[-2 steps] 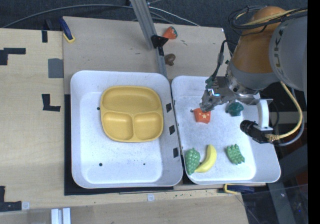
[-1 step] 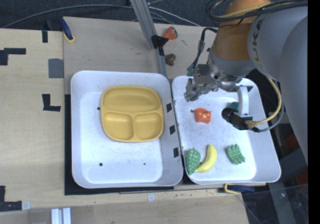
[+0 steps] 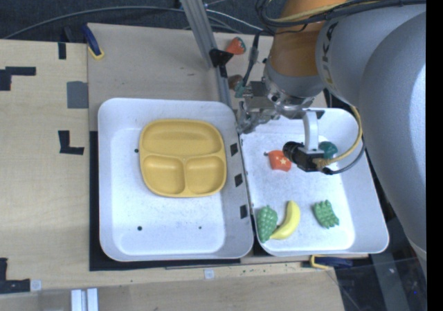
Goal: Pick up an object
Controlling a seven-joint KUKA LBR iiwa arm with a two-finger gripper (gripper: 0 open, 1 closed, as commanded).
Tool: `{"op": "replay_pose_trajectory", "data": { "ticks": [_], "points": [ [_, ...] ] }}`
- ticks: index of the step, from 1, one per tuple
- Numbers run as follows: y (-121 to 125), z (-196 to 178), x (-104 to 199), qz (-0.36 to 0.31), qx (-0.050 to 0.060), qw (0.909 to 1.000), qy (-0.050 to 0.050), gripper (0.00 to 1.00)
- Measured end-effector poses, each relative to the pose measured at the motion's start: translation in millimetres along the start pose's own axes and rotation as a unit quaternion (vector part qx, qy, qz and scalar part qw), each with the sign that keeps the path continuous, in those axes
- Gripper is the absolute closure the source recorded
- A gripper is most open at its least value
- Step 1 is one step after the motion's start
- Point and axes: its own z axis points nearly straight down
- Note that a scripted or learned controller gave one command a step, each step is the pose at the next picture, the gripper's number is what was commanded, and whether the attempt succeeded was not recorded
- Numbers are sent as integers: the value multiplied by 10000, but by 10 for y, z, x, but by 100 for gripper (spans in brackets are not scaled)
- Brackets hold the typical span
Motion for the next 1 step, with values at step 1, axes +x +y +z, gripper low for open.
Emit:
{"op": "replay_pose_trajectory", "data": {
  "ticks": [1],
  "points": [
    [270,-44,465,-6,-6,10000,4,100]
  ]
}}
